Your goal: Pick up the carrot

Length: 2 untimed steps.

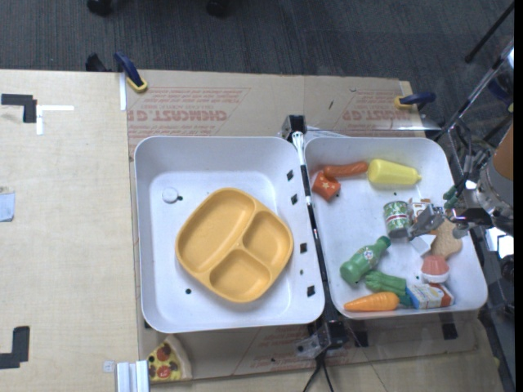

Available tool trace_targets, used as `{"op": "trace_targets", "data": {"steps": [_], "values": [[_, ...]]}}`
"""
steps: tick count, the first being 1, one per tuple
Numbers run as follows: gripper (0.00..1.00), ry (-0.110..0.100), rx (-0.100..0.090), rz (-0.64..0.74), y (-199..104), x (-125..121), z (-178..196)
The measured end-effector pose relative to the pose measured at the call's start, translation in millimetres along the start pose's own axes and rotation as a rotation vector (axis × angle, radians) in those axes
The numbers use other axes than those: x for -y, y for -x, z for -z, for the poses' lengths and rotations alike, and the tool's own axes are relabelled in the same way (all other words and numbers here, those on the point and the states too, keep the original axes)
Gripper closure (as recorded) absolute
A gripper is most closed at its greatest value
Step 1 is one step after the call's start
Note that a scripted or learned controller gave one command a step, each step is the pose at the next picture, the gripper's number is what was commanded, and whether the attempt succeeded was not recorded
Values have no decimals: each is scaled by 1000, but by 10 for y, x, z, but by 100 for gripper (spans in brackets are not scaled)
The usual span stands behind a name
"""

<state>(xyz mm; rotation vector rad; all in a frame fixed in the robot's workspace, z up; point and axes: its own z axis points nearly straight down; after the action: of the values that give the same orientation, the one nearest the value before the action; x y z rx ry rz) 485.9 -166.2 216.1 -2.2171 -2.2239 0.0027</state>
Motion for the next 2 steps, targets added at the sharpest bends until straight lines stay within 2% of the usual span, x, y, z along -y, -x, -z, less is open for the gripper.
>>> {"op": "trace_targets", "data": {"steps": [1, 2], "values": [[0, 2, 0, 86, -637, 65, -537], [0, 5, 2, 435, -858, 58, -243]]}}
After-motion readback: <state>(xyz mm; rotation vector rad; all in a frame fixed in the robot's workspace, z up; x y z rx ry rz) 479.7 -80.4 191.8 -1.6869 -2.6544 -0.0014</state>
